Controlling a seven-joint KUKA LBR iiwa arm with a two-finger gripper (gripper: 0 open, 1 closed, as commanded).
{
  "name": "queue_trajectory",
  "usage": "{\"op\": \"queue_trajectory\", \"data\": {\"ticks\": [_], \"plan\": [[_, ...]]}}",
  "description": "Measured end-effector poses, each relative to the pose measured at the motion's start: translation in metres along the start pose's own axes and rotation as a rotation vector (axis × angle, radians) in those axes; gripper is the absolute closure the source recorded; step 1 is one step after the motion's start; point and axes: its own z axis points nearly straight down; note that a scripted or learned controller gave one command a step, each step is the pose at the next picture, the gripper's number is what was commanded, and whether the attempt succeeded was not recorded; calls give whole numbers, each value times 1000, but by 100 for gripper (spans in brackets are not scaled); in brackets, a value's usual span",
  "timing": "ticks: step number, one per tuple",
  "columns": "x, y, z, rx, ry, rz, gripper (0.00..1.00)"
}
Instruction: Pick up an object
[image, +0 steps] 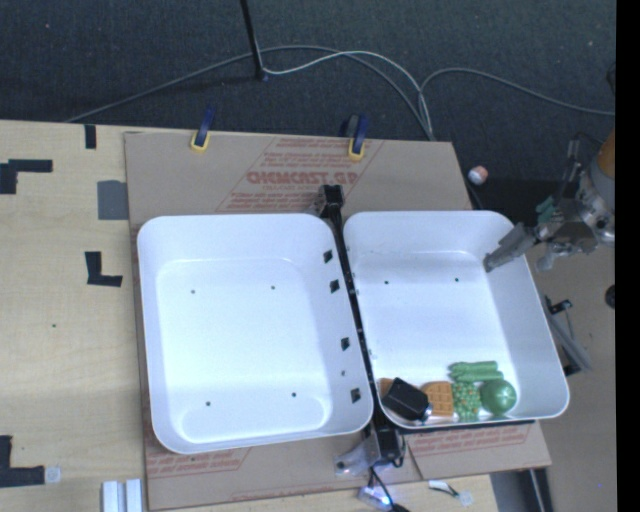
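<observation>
Several small objects lie along the near edge of the right bin (430, 300): a black block (405, 400), an orange ridged piece (437, 398), a green bumpy piece (467, 401), a green ball (499, 397) and a long green piece (475, 371). My gripper (518, 262) hangs over the right bin's far right rim, well away from the objects. Its two fingers are spread apart with nothing between them, one finger (500, 256) pointing down toward the bin floor.
The left bin (240, 330) sits beside the right one, joined by a black divider with clips (345, 300). Both rest on a cardboard sheet (290, 170) held by clamps at the back. Cables run across the dark floor behind.
</observation>
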Motion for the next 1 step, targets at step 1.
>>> {"op": "queue_trajectory", "data": {"ticks": [1], "plan": [[29, -62, 31, 3, 1, 0, 0]]}}
